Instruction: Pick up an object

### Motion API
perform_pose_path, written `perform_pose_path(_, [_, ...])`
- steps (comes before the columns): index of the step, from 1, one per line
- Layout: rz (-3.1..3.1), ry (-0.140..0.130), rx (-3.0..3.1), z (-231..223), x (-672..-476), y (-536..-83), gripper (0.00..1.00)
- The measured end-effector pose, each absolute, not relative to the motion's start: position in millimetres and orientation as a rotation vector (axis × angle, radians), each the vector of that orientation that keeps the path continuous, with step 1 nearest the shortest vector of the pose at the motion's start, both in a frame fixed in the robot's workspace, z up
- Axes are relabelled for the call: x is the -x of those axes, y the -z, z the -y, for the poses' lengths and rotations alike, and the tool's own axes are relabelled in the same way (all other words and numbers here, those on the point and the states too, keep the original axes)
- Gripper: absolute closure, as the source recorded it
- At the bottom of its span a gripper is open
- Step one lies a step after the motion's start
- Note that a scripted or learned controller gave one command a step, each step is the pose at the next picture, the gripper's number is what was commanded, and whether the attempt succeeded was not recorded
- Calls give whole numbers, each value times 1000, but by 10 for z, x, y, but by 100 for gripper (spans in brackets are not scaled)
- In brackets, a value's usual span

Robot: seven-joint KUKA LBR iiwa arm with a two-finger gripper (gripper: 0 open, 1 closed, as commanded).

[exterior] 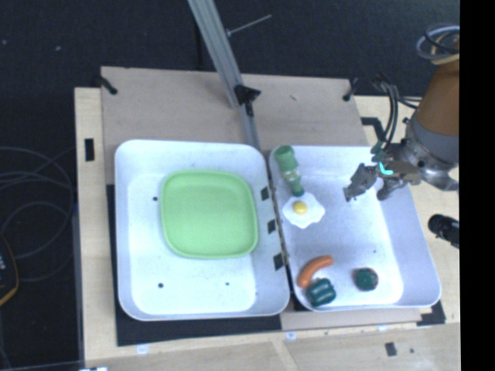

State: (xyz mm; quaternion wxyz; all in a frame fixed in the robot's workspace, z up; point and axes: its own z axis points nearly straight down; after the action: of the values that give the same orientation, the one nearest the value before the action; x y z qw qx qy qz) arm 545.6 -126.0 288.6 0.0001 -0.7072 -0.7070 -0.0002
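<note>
The right bin (402, 238) holds a green bottle (288, 168) along its left wall, a fried egg toy (302, 210) just below it, an orange sausage (315, 268), a dark green block (321, 291) and a round green piece (366, 279) near the front. My gripper (372, 184) hovers over the bin's upper right part, its two fingers spread open with nothing between them. It is well to the right of the egg and above the round green piece.
The left bin (139, 207) holds a light green square plate (209, 212). A grey metal pole (220, 41) slants down to the divider between the bins. Bare bin floor lies between the egg and my gripper.
</note>
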Motion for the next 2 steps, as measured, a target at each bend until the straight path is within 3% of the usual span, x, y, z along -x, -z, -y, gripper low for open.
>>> perform_pose_path(1, [2221,1,2222,1260,-5456,-2886,0])
perform_pose_path(2, [2219,-4,2220,1189,-5486,-2425,0])
